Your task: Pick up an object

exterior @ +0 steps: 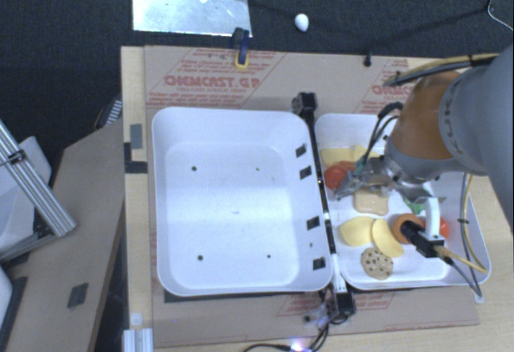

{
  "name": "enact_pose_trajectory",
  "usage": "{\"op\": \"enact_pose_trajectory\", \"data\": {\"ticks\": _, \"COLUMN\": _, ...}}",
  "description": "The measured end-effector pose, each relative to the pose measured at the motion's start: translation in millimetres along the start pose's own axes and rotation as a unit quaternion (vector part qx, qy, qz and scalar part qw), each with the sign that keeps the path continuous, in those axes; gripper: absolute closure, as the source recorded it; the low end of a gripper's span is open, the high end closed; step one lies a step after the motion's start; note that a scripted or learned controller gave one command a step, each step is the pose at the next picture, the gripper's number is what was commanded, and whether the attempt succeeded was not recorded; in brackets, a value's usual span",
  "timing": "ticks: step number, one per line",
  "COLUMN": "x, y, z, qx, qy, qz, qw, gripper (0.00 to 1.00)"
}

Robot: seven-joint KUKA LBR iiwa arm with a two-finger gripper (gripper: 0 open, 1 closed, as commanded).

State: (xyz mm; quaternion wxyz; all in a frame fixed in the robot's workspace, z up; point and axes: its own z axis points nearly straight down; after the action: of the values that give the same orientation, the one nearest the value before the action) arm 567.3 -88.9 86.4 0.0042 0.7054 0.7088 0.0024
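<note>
Camera view, from where I stand, shows two white bins side by side: the left bin point(233, 198) has nothing resting on its floor, while the right bin point(470, 274) holds a jumble of toy food. The arm point(458, 121) comes in from the right and bends down over that right bin, its gripper point(357, 179) low among the pieces, near the bin's left wall.

Just beside the gripper lies a red piece point(336, 175), perhaps a tomato, with a yellow slice point(341, 155) behind it and a pale, bread-like piece point(370, 202) directly below. Nearer the front sit a yellow wedge point(356, 230), a cookie point(376, 263) and an orange ring point(401, 224).

Whether the gripper is spread or closed I cannot tell; it is small and dark against the clutter, and I see nothing plainly caught in it. By my reckoning the pick is not yet done: the arm has reached the pile, every object looks to be lying in the bin, and the grasp and lift are what remain. Which piece it is after I can only guess, the red one or the bread being closest.
</note>
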Motion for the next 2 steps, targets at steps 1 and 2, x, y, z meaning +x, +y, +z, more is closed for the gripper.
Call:
{"op": "enact_pose_trajectory", "data": {"ticks": 1, "x": 4, "y": 50, "z": 0, "qx": 0.001, "qy": 0.0, "qz": 0.0, "qw": 1.0, "gripper": 0.0}}
{"op": "enact_pose_trajectory", "data": {"ticks": 2, "x": -2, "y": 98, "z": 1, "qx": 0.018, "qy": 0.004, "qz": 0.003, "qw": 0.9998, "gripper": 0.0}}
